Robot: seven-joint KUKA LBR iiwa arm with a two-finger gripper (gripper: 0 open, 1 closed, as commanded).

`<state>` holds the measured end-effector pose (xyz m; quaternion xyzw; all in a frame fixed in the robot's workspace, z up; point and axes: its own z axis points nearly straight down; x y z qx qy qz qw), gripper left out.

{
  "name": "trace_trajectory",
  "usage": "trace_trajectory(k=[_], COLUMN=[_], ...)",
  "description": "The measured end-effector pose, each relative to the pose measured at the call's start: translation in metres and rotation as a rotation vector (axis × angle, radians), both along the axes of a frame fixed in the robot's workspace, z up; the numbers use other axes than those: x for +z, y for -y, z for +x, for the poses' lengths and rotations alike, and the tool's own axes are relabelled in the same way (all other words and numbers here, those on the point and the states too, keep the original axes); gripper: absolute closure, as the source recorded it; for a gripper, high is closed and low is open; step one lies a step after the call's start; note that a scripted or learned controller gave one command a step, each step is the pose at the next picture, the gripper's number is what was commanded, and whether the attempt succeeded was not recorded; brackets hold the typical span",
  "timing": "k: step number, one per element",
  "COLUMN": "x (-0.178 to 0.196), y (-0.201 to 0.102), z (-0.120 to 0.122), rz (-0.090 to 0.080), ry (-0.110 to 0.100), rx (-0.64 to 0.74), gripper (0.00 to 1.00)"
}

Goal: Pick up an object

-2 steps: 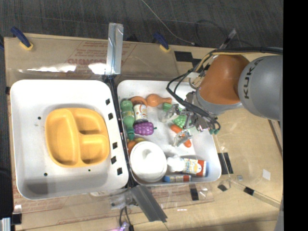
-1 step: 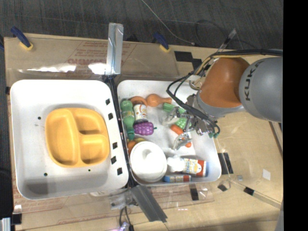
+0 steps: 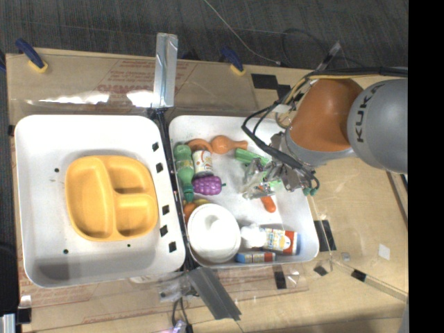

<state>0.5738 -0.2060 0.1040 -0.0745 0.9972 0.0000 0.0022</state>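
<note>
the arm leans low over the right bin [image 3: 305, 217] because the toys sit there in a heap. the claw [image 3: 262, 180] is down by a little orange toy [image 3: 268, 202] and a green one [image 3: 247, 156]. i cannot tell if it grips anything.

Two white bins [image 3: 28, 186], one yellow tray [image 3: 111, 196], one white bowl [image 3: 214, 232], one grape bunch [image 3: 207, 184].

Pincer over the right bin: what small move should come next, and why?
Probably a short straight descent. The pincer hangs over the right bin just above a small orange piece, with green pieces close beside it. Nothing visibly sits between its fingers, so lowering onto the orange piece seems the nearest pick.
</note>
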Motion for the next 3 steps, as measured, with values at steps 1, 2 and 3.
trace_trajectory(k=[1, 2, 3], x=[0.0, -0.01, -0.011], y=[0.0, 0.002, 0.002], z=[0.0, 0.011, 0.003], rz=[0.0, -0.002, 0.0], ry=[-0.001, 0.002, -0.004], rx=[0.0, 0.058, 0.093], gripper=[0.0, 0.0, 0.0])
